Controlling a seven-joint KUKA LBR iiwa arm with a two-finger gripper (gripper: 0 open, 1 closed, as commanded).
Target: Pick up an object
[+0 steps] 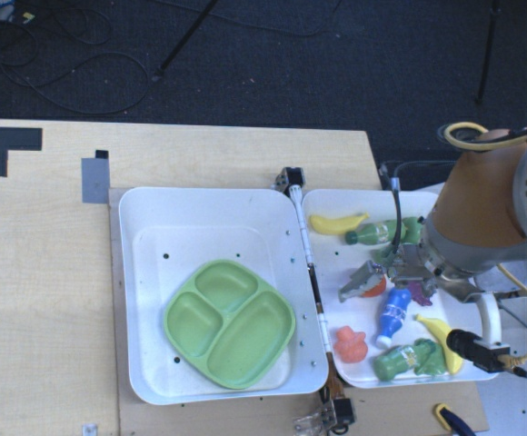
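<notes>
Camera view, from above the counter point(45, 280): the arm point(482, 207) reaches in from the right and hangs low over the right bin point(323, 209), its end effector point(365, 282) pointing down and to the left into the clutter. Two grey fingers point(352, 289) spread apart into a shallow V, standing open, with a scrap of orange-red showing at their crotch; whether that scrap is a toy caught there or part of the tool is too small to tell, so nothing can be called held.

The nearest candidate for a pick is the blue and white bottle point(392, 313), lying just beside the fingertips on their lower right, its long axis running steeply from upper right to lower left, close to the line of the fingers themselves. By this reading the coming move would be a short shift toward the camera's lower right.

Other objects lie further out: a red toy point(350, 343) below, a yellow banana point(336, 222) and a green bottle point(372, 234) above, a second green bottle point(407, 360) and another banana point(440, 336) near the bin's lower rim.

The left bin point(136, 243) holds a green divided plate point(230, 322), well apart from the tool.
</notes>
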